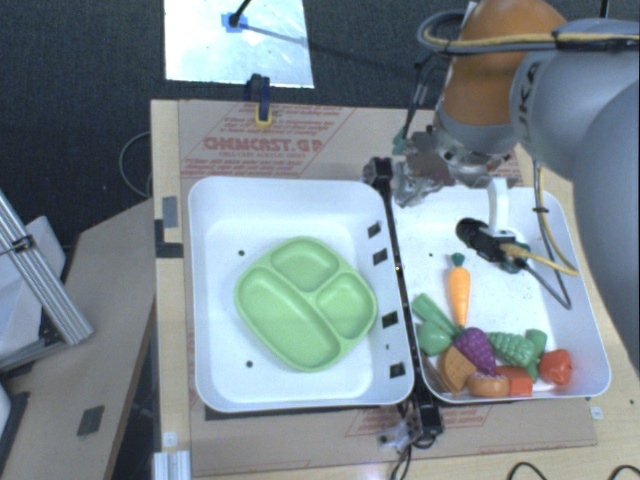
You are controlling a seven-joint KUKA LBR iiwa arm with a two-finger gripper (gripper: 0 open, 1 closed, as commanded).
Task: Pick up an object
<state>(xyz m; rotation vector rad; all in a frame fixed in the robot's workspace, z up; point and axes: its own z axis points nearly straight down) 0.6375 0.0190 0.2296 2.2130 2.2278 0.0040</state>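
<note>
Wooden surface (170,268) bears two bins: left bin (210,368) holds a green plate (305,303); right bin (585,353), toy food (485,343) below the claw (420,183), whose state I cannot tell.

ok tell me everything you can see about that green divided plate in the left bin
The green plate looks like matte pale-green plastic, rounded in outline, moulded into three compartments: one long one along its left side and two smaller ones on the right. It lies flat, right side up, turned at a slant, near the middle of the left bin. All its compartments are bare. It rests on the bin's floor, clear of the walls.
</note>
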